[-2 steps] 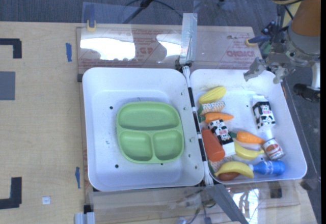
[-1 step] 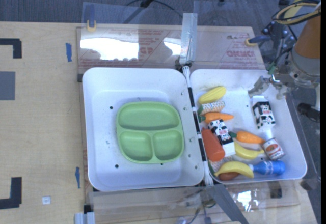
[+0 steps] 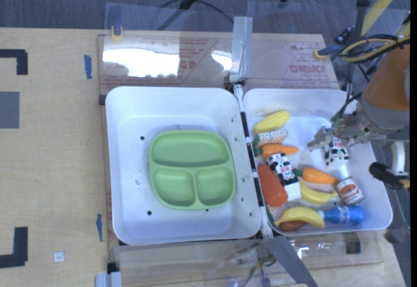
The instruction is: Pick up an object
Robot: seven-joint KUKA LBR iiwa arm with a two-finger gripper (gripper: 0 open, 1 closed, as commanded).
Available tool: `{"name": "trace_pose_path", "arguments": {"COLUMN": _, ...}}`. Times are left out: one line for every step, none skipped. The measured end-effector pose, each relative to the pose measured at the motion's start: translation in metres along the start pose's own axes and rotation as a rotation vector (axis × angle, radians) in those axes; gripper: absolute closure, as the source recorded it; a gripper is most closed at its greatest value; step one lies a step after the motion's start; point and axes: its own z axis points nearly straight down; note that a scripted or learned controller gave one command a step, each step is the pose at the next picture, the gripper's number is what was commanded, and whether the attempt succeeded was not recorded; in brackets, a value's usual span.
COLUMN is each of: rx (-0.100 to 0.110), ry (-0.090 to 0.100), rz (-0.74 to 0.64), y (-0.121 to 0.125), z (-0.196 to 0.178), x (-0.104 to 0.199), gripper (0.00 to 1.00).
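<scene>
Gripper is down in the right bin, fingers closed around a small black-and-white cow-patterned toy. Toy looks just above or barely off the floor, can't tell which tbh. So grasp looks made imo, lift not done yet. Other stuff sits nearby: corn cob, carrot, bananas, blue bottle. Left bin has a green divided plate, w/ nothing in it.

Grey arm with orange band, yellow and black cables above.
</scene>
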Motion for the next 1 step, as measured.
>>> {"name": "trace_pose_path", "arguments": {"rx": 0.003, "ry": -0.004, "rz": 0.002, "y": -0.0010, "z": -0.0075, "x": -0.0023, "gripper": 1.00}}
